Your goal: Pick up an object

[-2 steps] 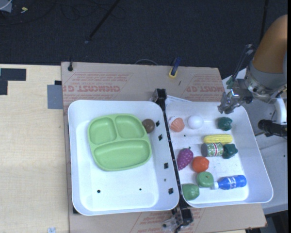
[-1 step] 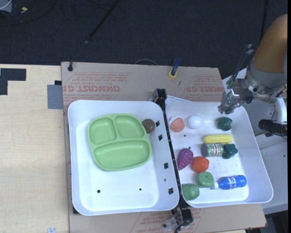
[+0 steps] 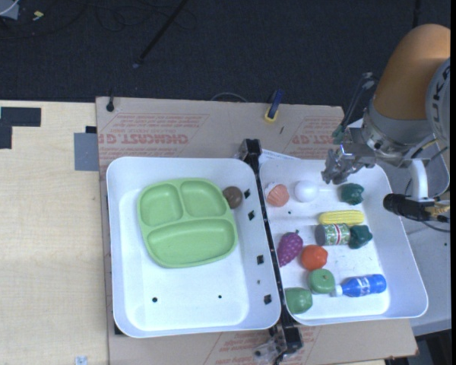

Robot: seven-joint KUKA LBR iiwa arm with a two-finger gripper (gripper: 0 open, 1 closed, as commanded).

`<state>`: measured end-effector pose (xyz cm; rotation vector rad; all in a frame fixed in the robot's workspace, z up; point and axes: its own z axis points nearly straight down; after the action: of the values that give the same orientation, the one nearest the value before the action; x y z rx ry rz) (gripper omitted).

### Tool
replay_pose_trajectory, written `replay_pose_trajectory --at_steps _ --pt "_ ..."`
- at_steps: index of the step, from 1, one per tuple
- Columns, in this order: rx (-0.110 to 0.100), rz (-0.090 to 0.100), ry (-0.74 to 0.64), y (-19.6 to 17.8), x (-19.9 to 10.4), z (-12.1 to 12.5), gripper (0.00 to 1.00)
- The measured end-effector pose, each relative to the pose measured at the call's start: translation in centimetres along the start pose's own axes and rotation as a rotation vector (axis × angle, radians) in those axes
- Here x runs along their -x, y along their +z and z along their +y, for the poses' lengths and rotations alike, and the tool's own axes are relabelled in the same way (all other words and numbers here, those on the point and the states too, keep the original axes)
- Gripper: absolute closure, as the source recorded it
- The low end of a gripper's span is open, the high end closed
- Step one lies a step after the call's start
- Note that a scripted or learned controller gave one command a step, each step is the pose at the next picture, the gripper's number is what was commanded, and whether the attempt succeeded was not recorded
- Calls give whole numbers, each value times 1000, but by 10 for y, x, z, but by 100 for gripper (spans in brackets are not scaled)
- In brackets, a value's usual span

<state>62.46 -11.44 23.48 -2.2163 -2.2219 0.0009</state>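
Two white bins on your tabletop, arm in from the right, end effector (image 3: 336, 172) low over the right bin's far edge.

Your end effector sits above the right bin (image 3: 407, 274) near its back rim, just beside a dark green toy (image 3: 352, 193) and a white egg-like ball (image 3: 305, 192); whether it's open or closed, you can't tell from this angle, and nothing visibly sits in it. Pickable stuff all in the right bin: orange-pink shell-like piece (image 3: 278, 195), corn cob (image 3: 340, 217), small can (image 3: 334, 234) touching another dark green piece (image 3: 359, 236), purple grapes (image 3: 289, 246), red tomato (image 3: 314, 257), two green toys (image 3: 321, 281) (image 3: 298, 300), blue bottle (image 3: 362, 286) lying on its side. Left bin (image 3: 178, 303) holds a green divided tray (image 3: 187, 221), with a brown ball (image 3: 232, 197) touching the tray's right corner.
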Motion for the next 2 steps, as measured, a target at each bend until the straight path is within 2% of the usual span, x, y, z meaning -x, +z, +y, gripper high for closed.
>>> replay_pose_trajectory --at_steps 1,2 --pt "-1 1 -2 5 -64 -1 100" --pt "-2 -1 1 14 -91 -15 100"
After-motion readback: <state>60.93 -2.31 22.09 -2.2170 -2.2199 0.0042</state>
